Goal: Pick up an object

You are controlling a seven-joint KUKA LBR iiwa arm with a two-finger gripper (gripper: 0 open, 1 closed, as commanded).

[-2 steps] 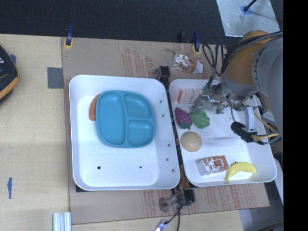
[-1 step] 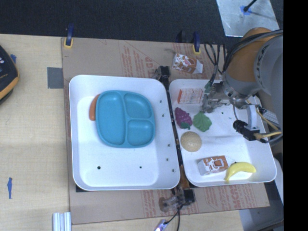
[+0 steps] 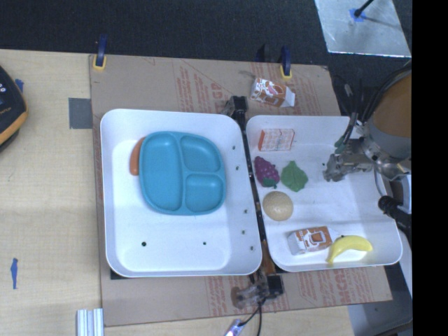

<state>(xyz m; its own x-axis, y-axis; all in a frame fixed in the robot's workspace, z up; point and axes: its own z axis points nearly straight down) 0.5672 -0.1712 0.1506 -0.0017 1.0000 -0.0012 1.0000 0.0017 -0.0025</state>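
Reaching in from the right, the grey arm point(image 3: 392, 128) with its orange band is extending over the right bin point(image 3: 318, 128), its wrist angling down and leftward. The gripper point(image 3: 337, 168) is hanging low over the bin's upper right area, above bare white floor. Whether the fingers are spread or pressed together cannot be told at this angle; nothing is showing between them, and no object is lying directly beneath.

The left bin point(image 3: 119, 187) is sitting just beside the right one, their inner walls meeting along the middle. It is holding a blue divided plate point(image 3: 183, 172), which is lying flat in the upper half. An orange piece point(image 3: 134, 158) is peeking out from under the plate's left edge.

Candidate objects in the right bin, largest first:
- a small carton point(image 3: 309, 240) is lying on its side near the front wall, touching the banana point(image 3: 349, 248) to its right;
- a red-and-white box point(image 3: 276, 140) is lying near the back wall;
- a beige round object point(image 3: 278, 206) is resting near the left wall;
- a green piece point(image 3: 295, 176) and a purple grape bunch point(image 3: 266, 171) are lying close together, left of the gripper and apart from it.

A snack packet point(image 3: 272, 93) is lying on the cardboard behind the bins.
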